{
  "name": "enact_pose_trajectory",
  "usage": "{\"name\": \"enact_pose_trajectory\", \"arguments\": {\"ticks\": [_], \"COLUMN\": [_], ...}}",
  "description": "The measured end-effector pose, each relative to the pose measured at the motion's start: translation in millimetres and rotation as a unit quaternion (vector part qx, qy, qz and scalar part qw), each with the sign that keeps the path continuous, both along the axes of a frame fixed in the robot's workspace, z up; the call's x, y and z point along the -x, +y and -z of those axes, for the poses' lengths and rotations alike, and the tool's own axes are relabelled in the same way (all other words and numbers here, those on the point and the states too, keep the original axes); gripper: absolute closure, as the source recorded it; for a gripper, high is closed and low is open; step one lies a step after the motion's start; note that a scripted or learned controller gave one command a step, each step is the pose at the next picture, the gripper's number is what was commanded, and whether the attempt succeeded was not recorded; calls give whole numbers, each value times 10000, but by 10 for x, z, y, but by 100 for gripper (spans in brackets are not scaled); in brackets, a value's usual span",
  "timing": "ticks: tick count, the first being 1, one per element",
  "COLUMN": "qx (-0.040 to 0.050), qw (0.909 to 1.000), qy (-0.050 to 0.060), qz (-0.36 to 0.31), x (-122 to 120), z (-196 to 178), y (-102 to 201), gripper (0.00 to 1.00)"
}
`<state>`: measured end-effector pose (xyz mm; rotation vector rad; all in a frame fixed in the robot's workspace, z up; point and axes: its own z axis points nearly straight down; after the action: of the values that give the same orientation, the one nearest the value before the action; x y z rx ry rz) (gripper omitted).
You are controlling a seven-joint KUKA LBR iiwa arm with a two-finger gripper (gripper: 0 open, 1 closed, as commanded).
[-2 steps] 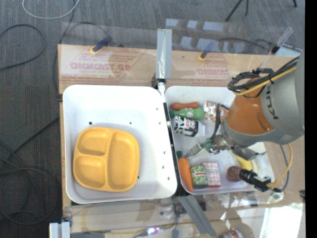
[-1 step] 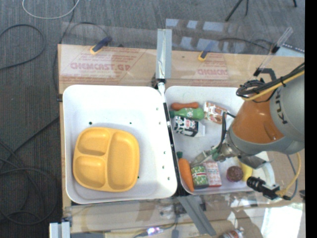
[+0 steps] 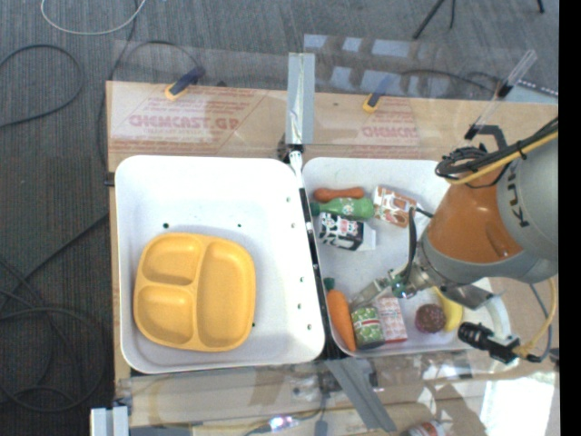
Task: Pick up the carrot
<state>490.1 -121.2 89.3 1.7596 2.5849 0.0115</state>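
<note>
The carrot is orange and lies lengthwise against the left wall of the right bin, near its front corner. My gripper hangs low over the middle of that bin, a short way right of and slightly beyond the carrot, apart from it. The arm's orange band rises behind the gripper and hides part of the bin's right side.
Around the gripper lie a green box, a red-and-white packet, a dark red ball and a yellow banana. Farther back are a milk carton, a green bottle, an orange sausage and a snack packet. The left bin holds a yellow divided plate.
</note>
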Motion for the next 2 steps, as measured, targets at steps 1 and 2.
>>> {"name": "enact_pose_trajectory", "arguments": {"ticks": [1,2], "qx": [43,82], "qw": [9985,9969], "qy": [5,-50], "qz": [-544,-781], "x": [-65,-14], "z": [-1,-18], "y": [40,74], "gripper": [0,0]}}
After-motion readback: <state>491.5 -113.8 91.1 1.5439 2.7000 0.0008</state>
